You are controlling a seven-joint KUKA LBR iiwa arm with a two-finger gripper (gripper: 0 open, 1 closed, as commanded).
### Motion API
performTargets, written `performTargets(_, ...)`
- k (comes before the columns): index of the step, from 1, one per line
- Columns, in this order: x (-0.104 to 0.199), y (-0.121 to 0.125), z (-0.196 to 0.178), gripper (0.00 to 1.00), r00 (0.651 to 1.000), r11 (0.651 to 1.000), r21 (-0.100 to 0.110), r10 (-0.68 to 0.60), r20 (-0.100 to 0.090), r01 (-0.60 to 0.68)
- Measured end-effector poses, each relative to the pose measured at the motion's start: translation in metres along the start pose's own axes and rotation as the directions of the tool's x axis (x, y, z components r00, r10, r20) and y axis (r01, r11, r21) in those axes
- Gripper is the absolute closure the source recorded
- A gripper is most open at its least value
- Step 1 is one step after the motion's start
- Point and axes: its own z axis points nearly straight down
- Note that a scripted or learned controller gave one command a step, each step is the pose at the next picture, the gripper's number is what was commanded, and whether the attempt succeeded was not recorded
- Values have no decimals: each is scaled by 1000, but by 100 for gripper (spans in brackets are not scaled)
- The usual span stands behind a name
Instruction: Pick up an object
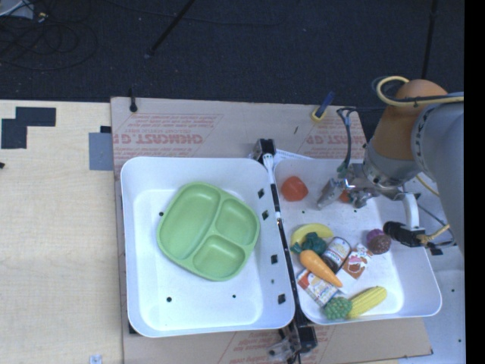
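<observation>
My gripper [343, 196] hangs low over the back of the right bin [424, 294], its two grey fingers spread apart. A small orange-red thing [345, 196] shows between the fingers; I cannot tell whether they touch it. A red-orange ball-shaped fruit [294, 189] lies to the gripper's left. Nearer the front lie a banana [314, 232], a carrot [320, 268], a small can [336, 253], a small carton [355, 262], a purple fruit [378, 241], a corn cob [366, 300] and a broccoli [339, 308].
The left bin [144, 294] holds a green divided plate [208, 230]. A raised divider [276, 233] separates the two bins. The grey arm with its orange band [398, 127] reaches in from the right, over the right bin's back corner.
</observation>
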Motion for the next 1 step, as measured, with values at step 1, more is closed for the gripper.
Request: performTargets(1,-12,0,0,0,1000,1000,-1,0,0,0)
